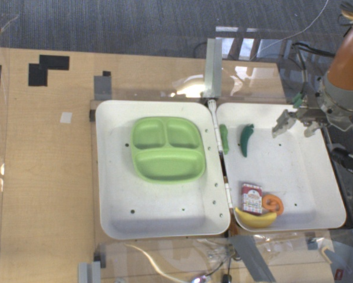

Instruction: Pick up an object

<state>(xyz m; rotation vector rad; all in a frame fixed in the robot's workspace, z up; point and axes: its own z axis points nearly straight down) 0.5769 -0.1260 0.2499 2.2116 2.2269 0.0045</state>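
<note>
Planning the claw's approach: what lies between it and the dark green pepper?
In the camera view, only bare white bin floor separates the claw from the dark green pepper.

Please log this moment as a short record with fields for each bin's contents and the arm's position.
left bin: one green divided plate, lying flat near the middle
right bin: light green piece against the left wall; dark green pepper beside it; red carton, orange ring and banana clustered at the front left corner
arm: reaches in from the right, orange band above the wrist
hand: over the right bin's back right part, apart from every item, nothing between its fingers
task status: no object picked up yet
</note>
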